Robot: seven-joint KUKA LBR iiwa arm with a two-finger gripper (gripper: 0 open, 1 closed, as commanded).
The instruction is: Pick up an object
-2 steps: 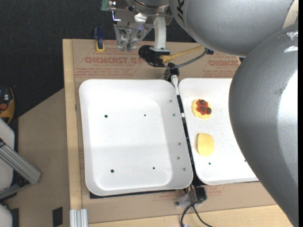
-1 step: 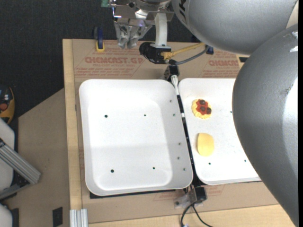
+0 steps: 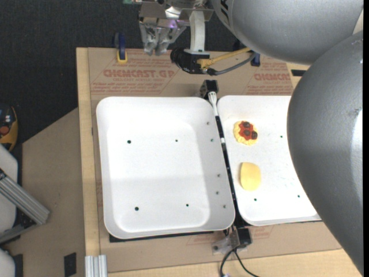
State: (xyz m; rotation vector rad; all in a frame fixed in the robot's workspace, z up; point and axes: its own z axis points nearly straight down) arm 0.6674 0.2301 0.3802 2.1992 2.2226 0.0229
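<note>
1. Brown board (image 3: 173, 74) printed with red lettering is covering the bench and is bearing two shallow white bins side by side, with dark floor lying beyond its far edge.
2. Gripper (image 3: 157, 39) is hanging near the top of the view, above the far edge of the board and beyond the left bin (image 3: 115, 154); nothing is sitting between its fingers, and how wide they are standing cannot be told.
3. Grey arm (image 3: 311, 51) is reaching in from the right and is covering the right part of the right bin (image 3: 271, 212).
4. Black and yellow cables (image 3: 225, 62) are looping just to the right of the gripper.
5. Blue-and-yellow clamp (image 3: 120, 46) is sitting at the far edge of the board, just left of the gripper.
6. Round yellow piece with red and dark toppings (image 3: 245, 133) is lying in the right bin, toward its far left part.
7. Plain yellow oval object (image 3: 250, 176) is lying nearer the camera in the same bin, apart from the topped piece.
</note>
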